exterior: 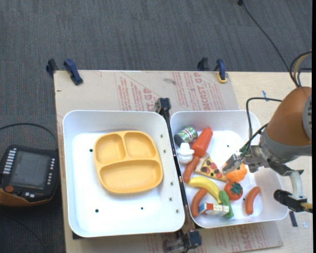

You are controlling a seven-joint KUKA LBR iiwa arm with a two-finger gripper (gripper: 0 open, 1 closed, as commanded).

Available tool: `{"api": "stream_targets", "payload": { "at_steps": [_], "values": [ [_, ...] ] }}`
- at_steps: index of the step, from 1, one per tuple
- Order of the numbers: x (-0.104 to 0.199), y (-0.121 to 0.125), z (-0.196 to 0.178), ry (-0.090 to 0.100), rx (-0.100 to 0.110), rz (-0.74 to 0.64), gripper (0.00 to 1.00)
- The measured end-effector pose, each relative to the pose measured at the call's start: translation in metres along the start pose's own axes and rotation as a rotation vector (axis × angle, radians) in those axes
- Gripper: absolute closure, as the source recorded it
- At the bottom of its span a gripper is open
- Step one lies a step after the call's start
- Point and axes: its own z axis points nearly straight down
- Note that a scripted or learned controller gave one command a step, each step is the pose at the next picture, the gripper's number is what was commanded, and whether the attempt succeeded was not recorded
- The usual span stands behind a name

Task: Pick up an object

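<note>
White right bin (274, 207) held the toy food: carton (213, 208) & sausage (251, 200) nearest, then tomato (233, 190), banana (206, 186). Gripper (234, 165) sat low over an orange piece (238, 173) beside pizza (209, 168); couldn't tell if fingers were apart or shut. Best approach, imo: centre on orange piece, close before lifting straight up. Farther: carrot (202, 140), can (187, 135).
</note>
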Motion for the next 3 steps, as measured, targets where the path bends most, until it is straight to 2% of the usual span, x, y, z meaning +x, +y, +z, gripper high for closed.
{"api": "stream_targets", "payload": {
  "at_steps": [1, 2, 3],
  "values": [
    [0.0, 0.001, -0.0104, 0.002, 0.0, 0.001, 1.0],
    [0.0001, 0.0008, -0.0098, 0.002, 0.001, 0.003, 0.0],
    [0.0, 0.0014, -0.0191, 0.003, 0.002, 0.003, 1.0]
  ]
}}
